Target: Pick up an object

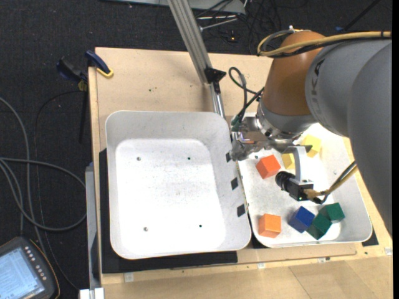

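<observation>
The right bin (355, 232) holds several small blocks. An orange block (268, 166) lies near its upper left, and a second orange block (270, 224) sits by the front edge. A blue block (303, 218) and two green blocks (333, 212) (320, 226) are clustered at the front right. Two yellow pieces (312, 147) (287, 161) lie further back. My gripper (252, 143) hangs over the upper left of this bin, just above and left of the upper orange block. The wrist hides its tips.
The left bin (118, 185) lies beside the right one, their rims meeting below the gripper. A metal pole (190, 33) slants up from behind the bins. A black cable fitting (290, 184) hangs over the right bin. A blue clamp (81, 67) grips the bench's far left corner.
</observation>
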Controlling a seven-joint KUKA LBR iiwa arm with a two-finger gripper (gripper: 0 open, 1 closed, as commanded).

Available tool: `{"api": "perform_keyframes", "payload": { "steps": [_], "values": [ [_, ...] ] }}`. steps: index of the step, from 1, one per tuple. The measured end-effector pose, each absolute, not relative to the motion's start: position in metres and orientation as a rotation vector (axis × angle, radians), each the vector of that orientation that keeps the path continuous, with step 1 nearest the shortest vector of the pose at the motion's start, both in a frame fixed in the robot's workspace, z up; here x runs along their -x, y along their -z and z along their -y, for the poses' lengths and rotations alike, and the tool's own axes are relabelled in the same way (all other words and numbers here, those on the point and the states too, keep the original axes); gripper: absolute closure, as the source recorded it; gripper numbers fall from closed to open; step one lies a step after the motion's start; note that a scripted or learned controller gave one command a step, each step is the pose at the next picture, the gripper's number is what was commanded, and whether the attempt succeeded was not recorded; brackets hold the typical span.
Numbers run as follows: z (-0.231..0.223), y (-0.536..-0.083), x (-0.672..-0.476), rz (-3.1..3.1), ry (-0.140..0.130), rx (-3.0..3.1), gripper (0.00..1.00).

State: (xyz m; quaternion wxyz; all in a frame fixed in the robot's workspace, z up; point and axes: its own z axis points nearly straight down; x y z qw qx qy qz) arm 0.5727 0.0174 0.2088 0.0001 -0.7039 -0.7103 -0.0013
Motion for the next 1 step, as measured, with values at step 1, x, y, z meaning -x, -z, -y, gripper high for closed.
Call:
{"api": "perform_keyframes", "payload": {
  "steps": [1],
  "values": [
    [-0.0584,-0.2108,-0.5917,2.230,0.004,2.214,1.00]
  ]
}}
